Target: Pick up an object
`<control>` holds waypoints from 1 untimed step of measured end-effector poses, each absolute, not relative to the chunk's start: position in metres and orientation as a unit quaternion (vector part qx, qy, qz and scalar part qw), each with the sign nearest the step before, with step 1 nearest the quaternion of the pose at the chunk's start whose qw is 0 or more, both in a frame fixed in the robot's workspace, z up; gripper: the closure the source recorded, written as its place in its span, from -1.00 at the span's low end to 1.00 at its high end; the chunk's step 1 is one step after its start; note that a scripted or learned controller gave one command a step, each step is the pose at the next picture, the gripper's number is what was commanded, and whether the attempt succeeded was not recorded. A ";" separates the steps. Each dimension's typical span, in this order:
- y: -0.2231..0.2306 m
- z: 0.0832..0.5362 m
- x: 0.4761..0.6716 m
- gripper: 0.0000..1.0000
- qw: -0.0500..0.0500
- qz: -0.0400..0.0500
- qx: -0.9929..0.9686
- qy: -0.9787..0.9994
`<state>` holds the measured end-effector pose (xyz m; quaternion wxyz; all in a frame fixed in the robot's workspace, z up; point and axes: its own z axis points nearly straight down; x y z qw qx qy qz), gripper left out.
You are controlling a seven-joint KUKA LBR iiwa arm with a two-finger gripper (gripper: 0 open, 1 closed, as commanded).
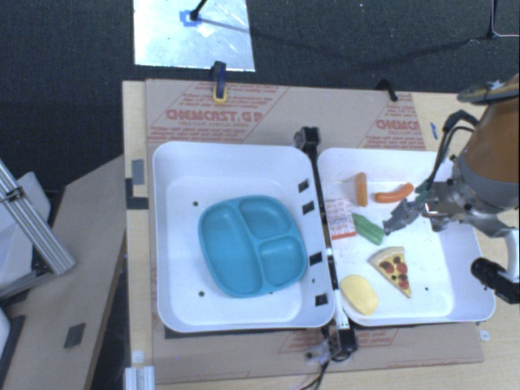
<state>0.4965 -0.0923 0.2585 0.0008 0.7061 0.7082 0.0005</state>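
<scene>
The right bin [455, 299] holds several toy foods. An orange sausage [361, 189] and a redder sausage [393, 192] lie near its back. A green pickle [367, 228] sits at the middle left beside a red-and-white packet [340, 218]. A pizza slice [392, 268] and a yellow lump [358, 293] lie toward the front. My gripper [401, 216] hangs low over the bin's middle, just right of the pickle and above the pizza slice. Nothing is seen held in it.
The left bin [175, 218] holds a blue divided plate [250, 244]. A black divider with clips [317, 218] runs between the bins. The arm's grey and orange body [491, 165] covers the right bin's far right side.
</scene>
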 end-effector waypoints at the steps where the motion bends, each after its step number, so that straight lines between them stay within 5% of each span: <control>1: -0.084 0.206 0.503 -1.00 -0.001 -0.001 0.706 0.708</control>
